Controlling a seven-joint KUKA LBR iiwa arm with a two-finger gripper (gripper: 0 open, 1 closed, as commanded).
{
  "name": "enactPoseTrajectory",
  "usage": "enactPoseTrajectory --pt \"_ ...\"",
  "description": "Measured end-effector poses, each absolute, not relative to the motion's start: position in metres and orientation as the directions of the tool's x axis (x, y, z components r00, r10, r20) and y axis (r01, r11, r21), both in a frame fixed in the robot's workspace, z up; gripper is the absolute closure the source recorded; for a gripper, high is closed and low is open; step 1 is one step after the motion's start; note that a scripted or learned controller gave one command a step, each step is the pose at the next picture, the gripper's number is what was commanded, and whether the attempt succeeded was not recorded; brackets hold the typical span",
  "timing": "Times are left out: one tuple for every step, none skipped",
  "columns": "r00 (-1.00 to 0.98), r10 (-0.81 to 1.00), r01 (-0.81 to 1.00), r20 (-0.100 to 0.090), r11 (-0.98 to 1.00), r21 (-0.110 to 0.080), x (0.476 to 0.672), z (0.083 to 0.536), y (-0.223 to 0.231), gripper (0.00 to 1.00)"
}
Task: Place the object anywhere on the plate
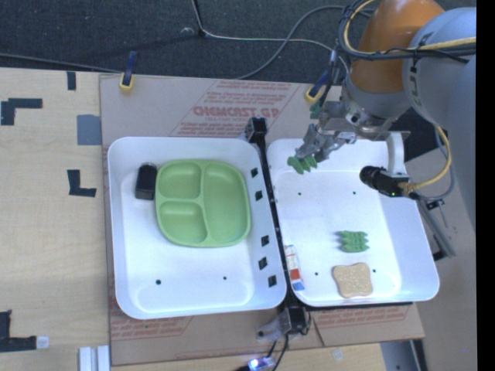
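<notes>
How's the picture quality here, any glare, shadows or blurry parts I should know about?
Camera view: lighting is even and soft; the white bins look bright but keep their detail, with faint shadows along their walls. The green plate is fairly sharp. The gripper and arm are somewhat soft. The green object and the toast-like piece are small and slightly fuzzy.

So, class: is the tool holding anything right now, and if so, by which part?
A small green object hangs at the tool above the right bin's far left corner, seemingly gripped by its upper end; the exact hold cannot be told.
</notes>
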State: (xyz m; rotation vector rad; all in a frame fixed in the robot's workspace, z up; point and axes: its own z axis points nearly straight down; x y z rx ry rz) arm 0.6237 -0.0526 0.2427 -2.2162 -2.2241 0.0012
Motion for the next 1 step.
enactPoseTrajectory --pt "-0.005 1.000 1.000 0.001 0.005 -0.005 0.5933 0.2327 -0.0025 1.00"
